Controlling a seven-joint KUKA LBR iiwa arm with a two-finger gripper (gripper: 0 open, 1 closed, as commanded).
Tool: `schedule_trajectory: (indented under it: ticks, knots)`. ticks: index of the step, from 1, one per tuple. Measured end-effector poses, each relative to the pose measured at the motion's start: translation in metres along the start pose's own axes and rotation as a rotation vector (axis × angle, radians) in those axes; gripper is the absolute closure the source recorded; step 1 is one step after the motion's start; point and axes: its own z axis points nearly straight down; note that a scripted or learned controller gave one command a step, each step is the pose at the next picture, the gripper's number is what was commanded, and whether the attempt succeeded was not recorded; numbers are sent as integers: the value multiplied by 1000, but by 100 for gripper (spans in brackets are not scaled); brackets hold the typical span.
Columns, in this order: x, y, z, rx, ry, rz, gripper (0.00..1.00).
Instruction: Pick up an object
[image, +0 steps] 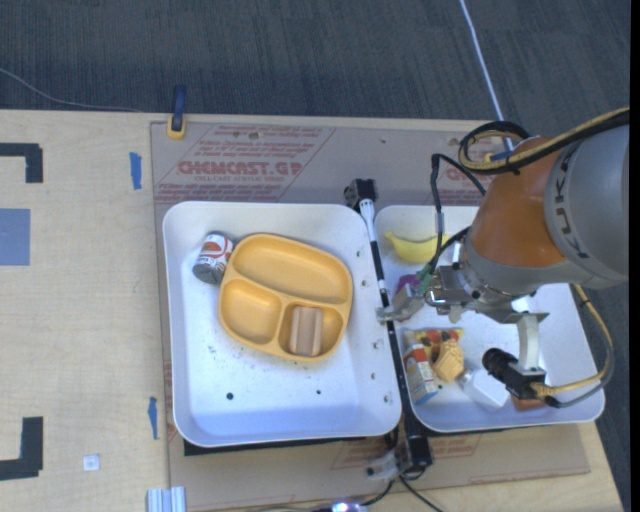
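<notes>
Clutter (440, 362) is sitting by the right bin's (575, 410) left wall, and the gripper (432, 290) is hovering just above it; its jaws are probably hidden, so I cannot tell.

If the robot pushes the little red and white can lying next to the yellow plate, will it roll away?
Probably a bit. The small red and white can lies on its side on the smooth left white bin, so its round body could roll. It touches the yellow divided plate, which would likely stop it rolling that way. It looks small, so probably light.
</notes>
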Motion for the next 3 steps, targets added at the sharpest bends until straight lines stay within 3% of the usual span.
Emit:
schedule_trajectory:
  ticks: [3]
  knots:
    - [-5, 5, 13, -1, 5, -3, 0]
